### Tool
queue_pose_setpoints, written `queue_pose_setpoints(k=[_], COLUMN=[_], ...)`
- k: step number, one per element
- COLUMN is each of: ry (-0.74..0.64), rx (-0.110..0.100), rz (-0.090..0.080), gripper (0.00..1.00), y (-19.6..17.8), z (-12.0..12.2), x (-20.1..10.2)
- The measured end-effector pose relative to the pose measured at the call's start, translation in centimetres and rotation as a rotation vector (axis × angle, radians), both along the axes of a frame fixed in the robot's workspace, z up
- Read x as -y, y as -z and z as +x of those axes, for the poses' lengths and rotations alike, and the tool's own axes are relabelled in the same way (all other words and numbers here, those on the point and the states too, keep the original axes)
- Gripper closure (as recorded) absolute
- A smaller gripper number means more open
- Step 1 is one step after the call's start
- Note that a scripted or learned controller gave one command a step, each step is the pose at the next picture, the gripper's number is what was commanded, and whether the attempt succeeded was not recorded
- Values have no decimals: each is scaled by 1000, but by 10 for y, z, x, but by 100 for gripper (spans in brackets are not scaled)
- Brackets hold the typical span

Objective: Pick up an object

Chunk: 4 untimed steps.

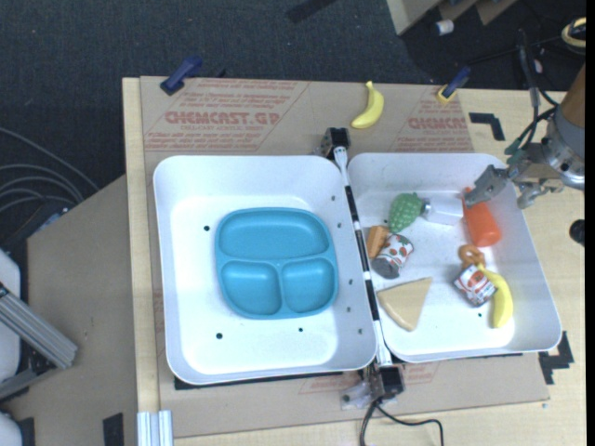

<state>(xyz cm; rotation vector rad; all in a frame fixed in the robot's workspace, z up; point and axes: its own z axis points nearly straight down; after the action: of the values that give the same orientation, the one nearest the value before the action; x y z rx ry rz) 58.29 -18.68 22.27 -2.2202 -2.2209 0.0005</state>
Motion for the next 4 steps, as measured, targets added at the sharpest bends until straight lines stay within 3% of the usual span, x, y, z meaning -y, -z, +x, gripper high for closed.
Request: queue_pose_setpoints(k=[1,2,3,4], ry=[0,1,-1,-1], rx=[5,4,0,0], rz=[-3,-2,1,0], gripper=[0,100,100,100], y=[122,113,17,-18], z=[23,23,-34,-53], x=[10,9,-54,-158])
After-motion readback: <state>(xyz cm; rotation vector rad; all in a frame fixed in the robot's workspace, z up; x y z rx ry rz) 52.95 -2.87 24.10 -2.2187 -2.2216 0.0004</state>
